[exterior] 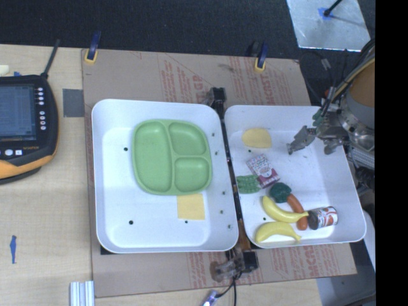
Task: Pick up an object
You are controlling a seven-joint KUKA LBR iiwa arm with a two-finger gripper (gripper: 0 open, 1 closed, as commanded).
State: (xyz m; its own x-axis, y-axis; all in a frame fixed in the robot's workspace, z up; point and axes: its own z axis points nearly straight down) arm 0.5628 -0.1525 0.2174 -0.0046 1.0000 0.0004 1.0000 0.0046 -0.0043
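My gripper (313, 145) hangs over the upper right part of the right bin (331, 177), its two fingers spread open with only white bin floor between them. To its left lies a pale yellow round piece (257, 138). Below that are a pink packet (262, 166) and a green piece (247, 183). Toward the bin's front lie a carrot with a dark green top (287, 197), a banana (284, 210), a second yellow fruit (277, 233) and a small can (322, 218) on its side.
The left bin (108, 171) holds a green divided plate (172, 156) and a yellow square slice (191, 206). A handheld control pendant (22, 126) lies on the bench at the far left. Clamps (258, 56) hold the cardboard base at the back.
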